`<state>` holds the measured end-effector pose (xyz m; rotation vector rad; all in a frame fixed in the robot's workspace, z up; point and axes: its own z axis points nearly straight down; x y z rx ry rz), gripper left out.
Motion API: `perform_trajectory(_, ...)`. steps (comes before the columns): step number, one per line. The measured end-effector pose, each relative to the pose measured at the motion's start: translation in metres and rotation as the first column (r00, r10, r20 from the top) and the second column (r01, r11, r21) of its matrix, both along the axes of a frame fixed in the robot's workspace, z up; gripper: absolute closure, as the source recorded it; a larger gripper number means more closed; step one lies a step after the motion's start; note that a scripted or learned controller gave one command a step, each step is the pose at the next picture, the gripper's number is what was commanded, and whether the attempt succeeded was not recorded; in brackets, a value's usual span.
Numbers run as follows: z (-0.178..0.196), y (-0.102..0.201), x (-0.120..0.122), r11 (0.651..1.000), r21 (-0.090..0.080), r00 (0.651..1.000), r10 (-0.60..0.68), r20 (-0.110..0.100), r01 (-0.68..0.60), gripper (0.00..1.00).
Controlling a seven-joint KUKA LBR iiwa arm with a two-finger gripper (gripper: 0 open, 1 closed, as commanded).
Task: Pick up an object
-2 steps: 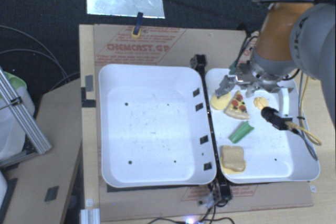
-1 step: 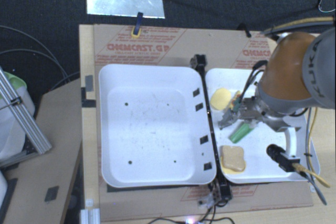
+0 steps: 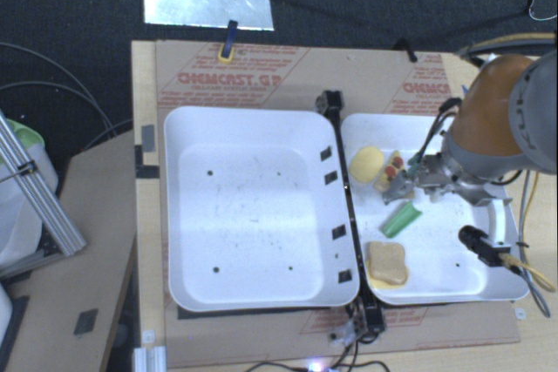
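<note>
While the big grey arm [image 3: 506,126] leans over the right bin [image 3: 453,274], its pincer [image 3: 403,181] hangs just above the green block [image 3: 400,219]; can't tell if it's open. Block's long axis runs diagonal, lower-left to upper-right. Yellow ball [image 3: 367,161] and bread slice [image 3: 387,262] sit close, so it might grab wrong or nudge stuff.

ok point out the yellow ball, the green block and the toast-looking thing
yellow ball [image 3: 367,161], camera view, centre of its top.
green block [image 3: 400,219], camera view, middle of its upper face.
toast-shaped piece [image 3: 387,262], camera view, middle of its flat top.
</note>
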<state>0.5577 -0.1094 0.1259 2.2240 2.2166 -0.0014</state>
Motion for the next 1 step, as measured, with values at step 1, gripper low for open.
perform_trajectory(1, 0.061, 0.0576, -0.0556, 1.0, 0.005, 1.0, 0.01, -0.001, -0.01, 0.0)
